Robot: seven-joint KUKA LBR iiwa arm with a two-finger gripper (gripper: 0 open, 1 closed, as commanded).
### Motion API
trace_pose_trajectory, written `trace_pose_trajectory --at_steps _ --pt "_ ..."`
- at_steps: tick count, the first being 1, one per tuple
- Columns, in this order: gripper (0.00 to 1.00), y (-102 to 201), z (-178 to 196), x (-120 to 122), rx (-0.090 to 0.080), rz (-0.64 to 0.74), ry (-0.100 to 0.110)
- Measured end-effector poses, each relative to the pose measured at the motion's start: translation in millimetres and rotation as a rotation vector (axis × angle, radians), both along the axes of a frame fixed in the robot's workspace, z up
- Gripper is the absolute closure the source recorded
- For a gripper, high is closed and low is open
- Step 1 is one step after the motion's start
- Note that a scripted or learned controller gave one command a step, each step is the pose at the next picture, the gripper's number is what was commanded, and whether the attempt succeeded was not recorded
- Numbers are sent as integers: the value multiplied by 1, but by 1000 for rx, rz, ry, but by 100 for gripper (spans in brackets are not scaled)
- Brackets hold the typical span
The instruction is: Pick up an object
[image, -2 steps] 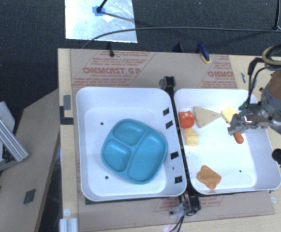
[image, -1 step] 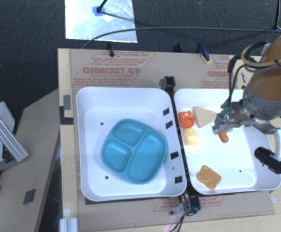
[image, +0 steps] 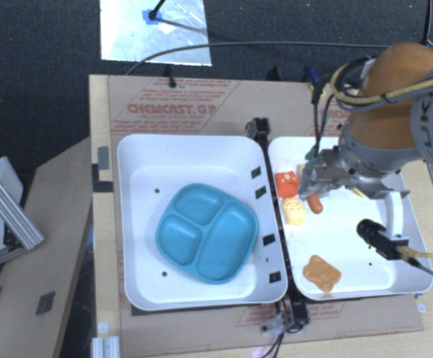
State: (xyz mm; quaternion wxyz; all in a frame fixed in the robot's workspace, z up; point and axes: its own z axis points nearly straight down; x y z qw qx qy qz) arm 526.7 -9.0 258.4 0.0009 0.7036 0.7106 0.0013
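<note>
Orange block [image: 287,183] — squarish, beside pale wedge [image: 294,212].

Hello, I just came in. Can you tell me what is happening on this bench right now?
A grey robot arm with an orange band reaches from the right, its end effector low over the right bin. It is close to a small orange-red block, a pale yellow piece and a small red-orange piece. A tan piece lies nearer the front. The left bin holds a blue divided plate. No grasp is visible yet.
</note>
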Motion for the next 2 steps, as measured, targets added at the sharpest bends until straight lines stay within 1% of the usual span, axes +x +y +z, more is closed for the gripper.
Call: trace_pose_trajectory --at_steps 1,2 --pt "100 48 -3 2 1 0 1" --pt "100 97 -29 9 1 0 4"
